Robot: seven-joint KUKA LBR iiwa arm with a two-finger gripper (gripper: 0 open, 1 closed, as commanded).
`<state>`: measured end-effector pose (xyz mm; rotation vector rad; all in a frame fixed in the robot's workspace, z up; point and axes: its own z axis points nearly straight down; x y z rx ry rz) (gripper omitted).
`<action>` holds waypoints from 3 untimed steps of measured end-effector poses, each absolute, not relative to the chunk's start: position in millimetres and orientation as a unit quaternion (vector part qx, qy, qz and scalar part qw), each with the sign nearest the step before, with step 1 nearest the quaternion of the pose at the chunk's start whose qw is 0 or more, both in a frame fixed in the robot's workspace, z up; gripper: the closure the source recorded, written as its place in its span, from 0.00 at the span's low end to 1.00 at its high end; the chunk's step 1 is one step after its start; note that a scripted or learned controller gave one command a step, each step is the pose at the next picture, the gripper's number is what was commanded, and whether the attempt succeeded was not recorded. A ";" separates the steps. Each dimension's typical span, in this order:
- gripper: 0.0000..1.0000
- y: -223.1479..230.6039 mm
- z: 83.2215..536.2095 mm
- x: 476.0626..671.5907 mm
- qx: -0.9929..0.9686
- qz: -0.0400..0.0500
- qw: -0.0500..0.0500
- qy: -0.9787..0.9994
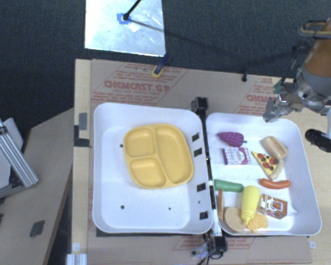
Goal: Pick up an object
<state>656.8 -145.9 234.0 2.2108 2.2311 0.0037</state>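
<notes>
Toys crowd the right-hand shallow white bin (305,164), and any of them could serve as the object to pick up: a purple leaf-shaped toy (231,139) at the upper left of that bin, a small red-and-white printed packet (235,156) just below it, a tan bun-shaped piece (274,146) to the right, a pizza slice toy (268,164) touching the bun's lower edge, an orange-red sausage (274,184) lower down, then a green cylinder (228,186), a yellow corn cob (251,205), a brown-and-white carton (274,207) and a flat tan disc (232,218) bunched near the bottom of the bin. The end effector (274,109) hangs at the upper right of the frame, above the bin's top rim, with nothing visible in its grasp; whether it is released or clenched cannot be made out at this size. Left of centre, the other white bin (106,154) carries a yellow three-compartment plastic tray (157,156), and both bins sit on a cardboard-covered desk (135,83). The nearest candidates, I judge, are the bun and the leaf. The risk is crowding: bun and pizza slice touch, so a descent there could pinch both or nudge one aside, and coming down so close to the rim could strike the bin wall.
</notes>
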 end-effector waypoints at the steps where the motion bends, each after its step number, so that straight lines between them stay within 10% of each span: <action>1: 1.00 -95.8 227.6 626.6 0.704 0.000 -0.001 0.710; 3: 1.00 -1.0 217.7 584.3 0.704 0.000 -0.001 0.710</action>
